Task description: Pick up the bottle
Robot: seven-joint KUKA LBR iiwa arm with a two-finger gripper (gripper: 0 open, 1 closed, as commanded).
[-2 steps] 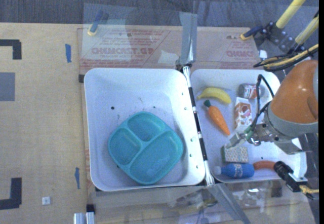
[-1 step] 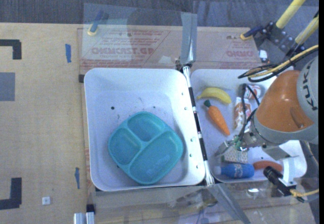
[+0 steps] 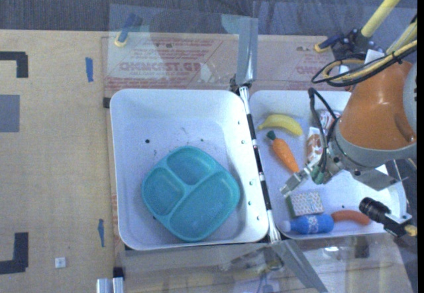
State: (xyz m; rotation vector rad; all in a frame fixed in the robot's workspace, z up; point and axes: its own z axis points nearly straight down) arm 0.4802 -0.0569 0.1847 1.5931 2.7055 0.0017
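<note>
Two shallow white plastic bins sit side by side on a pale wooden table [image 3: 53,152]. At the near edge of the right bin [image 3: 265,113], around 6 o'clock, a blue bottle [image 3: 310,224] lies on its side, rounded and smooth. Just beside it at 3 o'clock lies a slim orange sausage-shaped toy [image 3: 351,217]. Touching the bottle at 12 o'clock is a small square speckled sponge [image 3: 306,203]. Above the sponge hang the jaws [image 3: 306,177], metallic, at the end of a grey and orange arm [image 3: 374,119]; whether they are open or closed cannot be told. Farther back lie a tapered orange toy carrot [image 3: 284,152] and a curved yellow banana [image 3: 281,124]. The left bin [image 3: 132,113] holds a teal divided plate [image 3: 191,193], glossy, with three compartments.
</note>
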